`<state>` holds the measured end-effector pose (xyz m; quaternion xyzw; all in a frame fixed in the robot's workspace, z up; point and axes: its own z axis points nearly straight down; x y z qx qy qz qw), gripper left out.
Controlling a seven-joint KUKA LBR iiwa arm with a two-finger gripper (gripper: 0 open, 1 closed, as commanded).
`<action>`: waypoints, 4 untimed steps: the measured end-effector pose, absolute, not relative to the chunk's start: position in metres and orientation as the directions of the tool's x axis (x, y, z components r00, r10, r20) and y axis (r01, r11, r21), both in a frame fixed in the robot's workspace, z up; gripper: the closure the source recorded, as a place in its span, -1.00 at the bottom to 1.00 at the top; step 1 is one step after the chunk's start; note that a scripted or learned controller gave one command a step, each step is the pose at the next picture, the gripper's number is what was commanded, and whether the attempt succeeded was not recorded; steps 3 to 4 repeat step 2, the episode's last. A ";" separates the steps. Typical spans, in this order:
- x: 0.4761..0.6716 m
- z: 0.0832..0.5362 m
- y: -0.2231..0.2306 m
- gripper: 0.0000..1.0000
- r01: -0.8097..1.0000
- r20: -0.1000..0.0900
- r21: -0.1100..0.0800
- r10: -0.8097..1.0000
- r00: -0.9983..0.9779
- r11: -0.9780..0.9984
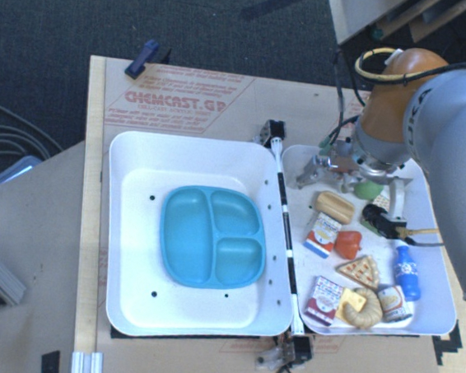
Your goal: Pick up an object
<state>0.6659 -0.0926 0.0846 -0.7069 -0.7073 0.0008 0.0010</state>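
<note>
Green object (368, 188) under the claw (358, 175), right bin (443, 315), far end

Smooth, seemingly plastic blue plate (213, 236) in glossy white bin (134, 179) on matt cardboard-like bench (176, 101).

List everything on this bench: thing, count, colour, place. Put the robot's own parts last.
left bin: 1, white, left half of the bench
divided plate: 1, light blue, three compartments, middle of the left bin
right bin: 1, white, right half of the bench
bread roll: 1, tan, upper part of the right bin
green object: 1, green, right bin, partly hidden under the wrist
small carton: 1, white, red and blue, below the bread roll
tomato-like piece: 1, red, right of the small carton
waffle wedge: 1, tan, centre of the right bin
bottle: 1, blue, right side of the right bin
packet: 1, red and white, lower right bin
clip: 1, blue, bench's upper left corner
arm: 1, grey with orange band, over the right bin
gripper: 1, metallic, top of the right bin
</note>
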 end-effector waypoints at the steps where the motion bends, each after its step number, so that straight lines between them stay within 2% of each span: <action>1: 0.667 0.095 -0.092 1.00 1.000 0.000 -0.001 1.000 -0.001 0.001; 2: 0.667 0.095 -0.092 -1.00 1.000 0.000 -0.001 1.000 -0.001 0.001; 4: 0.667 0.095 -0.092 -1.00 1.000 0.000 -0.001 1.000 -0.001 0.001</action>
